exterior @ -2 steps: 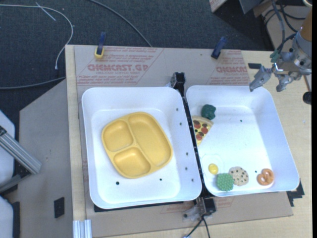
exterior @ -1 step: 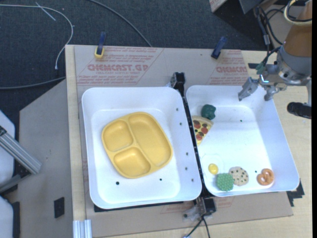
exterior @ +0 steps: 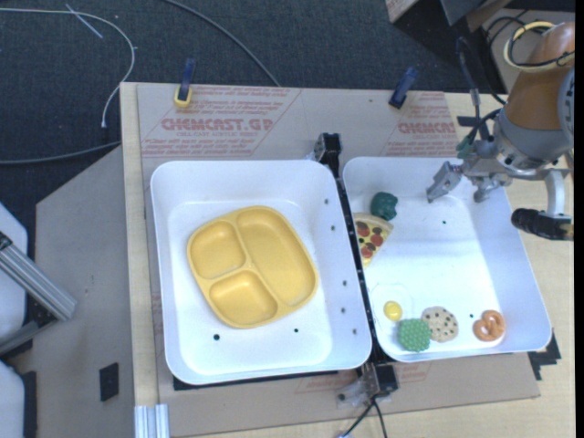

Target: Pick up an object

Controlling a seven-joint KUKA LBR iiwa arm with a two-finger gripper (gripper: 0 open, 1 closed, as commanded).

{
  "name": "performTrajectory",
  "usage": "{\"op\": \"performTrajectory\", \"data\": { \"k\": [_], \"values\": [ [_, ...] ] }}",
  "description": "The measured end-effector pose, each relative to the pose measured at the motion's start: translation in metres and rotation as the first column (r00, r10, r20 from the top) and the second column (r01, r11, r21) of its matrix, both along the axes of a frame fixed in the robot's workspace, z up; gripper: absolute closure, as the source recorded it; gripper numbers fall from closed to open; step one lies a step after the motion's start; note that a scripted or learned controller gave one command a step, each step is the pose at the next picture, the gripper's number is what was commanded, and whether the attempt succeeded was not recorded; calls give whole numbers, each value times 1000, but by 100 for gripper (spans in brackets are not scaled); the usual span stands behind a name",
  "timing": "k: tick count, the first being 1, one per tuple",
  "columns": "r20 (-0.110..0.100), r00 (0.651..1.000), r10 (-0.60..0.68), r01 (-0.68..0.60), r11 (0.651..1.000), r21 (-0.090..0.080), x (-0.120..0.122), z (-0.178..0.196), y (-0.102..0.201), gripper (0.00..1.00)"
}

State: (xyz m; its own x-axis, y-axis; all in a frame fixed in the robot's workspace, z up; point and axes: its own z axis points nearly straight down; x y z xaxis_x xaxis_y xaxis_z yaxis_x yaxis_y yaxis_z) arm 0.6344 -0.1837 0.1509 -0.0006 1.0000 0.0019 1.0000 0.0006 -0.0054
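1. The nearest thing to grab is the green toy [exterior: 384, 205], lying at the far left of the right bin [exterior: 511, 245], just above the pizza slice [exterior: 371, 234], which lies against the bin's left wall.
2. The rest sit along the bin's near edge: a small yellow piece [exterior: 392, 312], a green ball [exterior: 414, 335] touching a cookie [exterior: 440, 323], and a pretzel [exterior: 489, 326] off to the right, apart from them.
3. The gripper [exterior: 467, 182] hangs over the far right part of that bin with two grey fingers [exterior: 443, 182] splayed apart. Nothing sits between them, so it holds nothing.
4. From the gripper, the green toy is to the left and a little nearer the camera, with bare white floor between. The near-edge pieces are well apart from it, across the whole bin.
5. What could go wrong, as I judge it: the green toy and pizza slice lie close together and close to the wall, so a finger coming down there could catch the wall or nudge the slice instead of closing on the toy.
6. The ball and cookie touch, so a grab at either might drag both or push one away. The flat cookie, slice and pretzel look hard to get fingers under.
7. If the gripper simply drops where it hangs, I'd expect it to close on bare floor.
8. The left bin [exterior: 173, 245] holds a yellow tray [exterior: 251, 265], well away from the gripper.
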Motion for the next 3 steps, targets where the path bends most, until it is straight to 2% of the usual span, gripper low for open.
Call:
{"op": "performTrajectory", "data": {
  "k": [1, 2, 3],
  "values": [
    [0, 1000, 1, -1, 1000, 0, 2, -44, 7, 0],
    [7, 1000, 2, -2, 1000, -1, 4, -30, 6, 100],
    [11, 1000, 1, -1, 1000, -3, 14, 20, 6, 100]
  ]
}}
